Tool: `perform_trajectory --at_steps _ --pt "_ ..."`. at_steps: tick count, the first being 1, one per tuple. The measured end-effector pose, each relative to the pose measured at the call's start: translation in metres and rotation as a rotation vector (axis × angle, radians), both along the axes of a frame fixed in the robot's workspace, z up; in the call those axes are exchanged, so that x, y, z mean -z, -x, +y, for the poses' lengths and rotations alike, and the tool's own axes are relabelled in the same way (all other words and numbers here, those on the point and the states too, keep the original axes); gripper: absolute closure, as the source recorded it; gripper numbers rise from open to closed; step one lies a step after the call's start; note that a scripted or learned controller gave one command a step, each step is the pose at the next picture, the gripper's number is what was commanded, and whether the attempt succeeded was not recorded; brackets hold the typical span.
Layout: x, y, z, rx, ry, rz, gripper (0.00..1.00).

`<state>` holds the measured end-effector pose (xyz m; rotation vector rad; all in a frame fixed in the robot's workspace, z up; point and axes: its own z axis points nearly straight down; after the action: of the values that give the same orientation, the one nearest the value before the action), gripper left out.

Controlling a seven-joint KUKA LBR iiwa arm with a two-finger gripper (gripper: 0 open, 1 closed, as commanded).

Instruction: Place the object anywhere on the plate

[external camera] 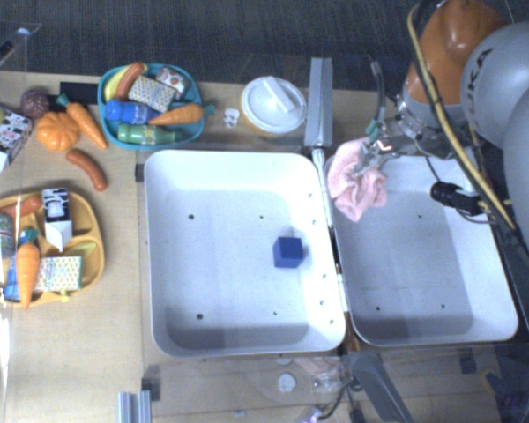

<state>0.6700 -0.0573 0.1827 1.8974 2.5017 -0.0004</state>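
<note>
A crumpled pink cloth (357, 186) hangs bunched from the tool (378, 145) over the back left corner of the right bin (441, 271), with its lower folds drooping toward the bin floor

A robotics lab: KUKA arm (502, 77), white bins (238, 324), toy food (150, 104).

no wording can be made out anywhere. the small cartons in the yellow basket (88, 245) at the near left and in the blue basket (115, 130) at the far left carry printed patterns, but they're too small and blurred to read.
</note>
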Motion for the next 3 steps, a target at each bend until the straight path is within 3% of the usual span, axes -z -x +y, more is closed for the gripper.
perform_trajectory --at_steps 1,3 --pt "-0.040 -0.002 0.002 -0.008 -0.001 0.000 1.00" --pt "-0.023 0.008 0.105 -0.814 -0.001 -0.001 1.00"
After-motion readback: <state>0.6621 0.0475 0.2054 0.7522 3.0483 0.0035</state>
